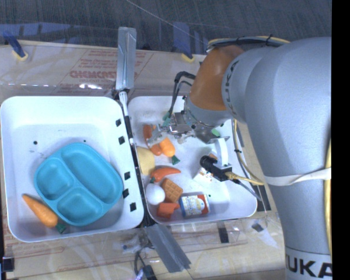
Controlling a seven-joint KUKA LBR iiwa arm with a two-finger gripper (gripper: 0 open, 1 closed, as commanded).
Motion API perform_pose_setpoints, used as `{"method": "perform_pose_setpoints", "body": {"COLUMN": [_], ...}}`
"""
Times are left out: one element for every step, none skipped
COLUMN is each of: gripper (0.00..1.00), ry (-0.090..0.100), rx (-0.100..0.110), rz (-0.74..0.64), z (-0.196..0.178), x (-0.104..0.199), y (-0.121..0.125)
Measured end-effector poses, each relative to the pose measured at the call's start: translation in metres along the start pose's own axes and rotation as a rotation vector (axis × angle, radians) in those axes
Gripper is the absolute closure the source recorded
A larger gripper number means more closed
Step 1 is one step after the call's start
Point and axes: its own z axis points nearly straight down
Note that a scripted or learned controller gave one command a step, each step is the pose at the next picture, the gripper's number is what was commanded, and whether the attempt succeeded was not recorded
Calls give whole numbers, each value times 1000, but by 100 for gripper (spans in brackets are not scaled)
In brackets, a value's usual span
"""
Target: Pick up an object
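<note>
Two shallow white bins sit side by side on the bench, and we see the left bin (17,121) holding a blue divided plate (79,182) with a carrot (41,210) at its near left edge. We find the right bin (245,206) crowded: an orange toy (165,149) just under the gripper (170,130), a white egg (156,195), a waffle piece (172,189) and a small labelled jar (193,205) toward the near side. We cannot tell how the gripper's hand is set, nor whether it holds anything.
</note>
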Motion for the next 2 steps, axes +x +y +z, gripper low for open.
{"method": "perform_pose_setpoints", "body": {"gripper": [0, 0], "ry": [-2, -3], "rx": [-6, -16], "rz": [-153, 109], "z": [15, -130], "x": [6, 46], "y": [-4, 11]}}
